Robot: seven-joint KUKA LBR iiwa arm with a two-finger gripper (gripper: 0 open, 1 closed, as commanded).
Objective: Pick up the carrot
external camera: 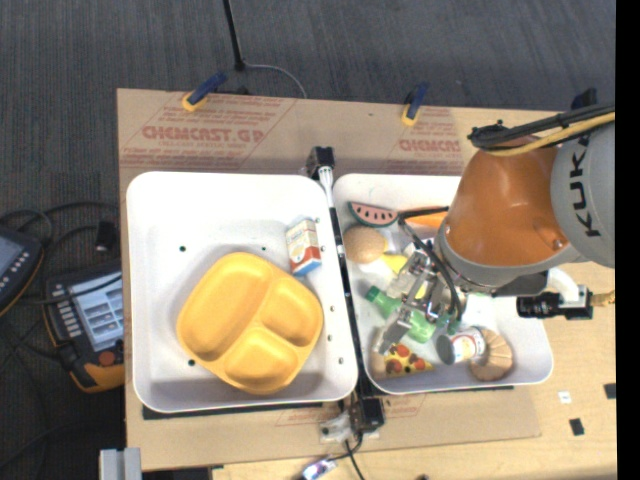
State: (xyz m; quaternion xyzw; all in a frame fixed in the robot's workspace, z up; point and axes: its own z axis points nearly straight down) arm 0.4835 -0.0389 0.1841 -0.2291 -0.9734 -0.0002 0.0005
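Observation:
The carrot (pixel 424 216) is an orange strip lying near the back of the right bin (pixel 530 368). Most of it is hidden under the arm's orange band (pixel 505 208). My gripper (pixel 414 303) hangs low over the middle of that bin, in front of and slightly left of the carrot. It is among a green bottle (pixel 383 297) and a yellow piece (pixel 394 264), and nothing orange shows at its tip.
The right bin also holds a watermelon slice (pixel 372 211), a tan egg-like ball (pixel 365 245), a red-dotted pizza slice (pixel 400 361), a small can (pixel 466 346) and a brown bun (pixel 492 358). The left bin (pixel 150 268) has a yellow divided plate (pixel 250 318) and a small carton (pixel 305 246).

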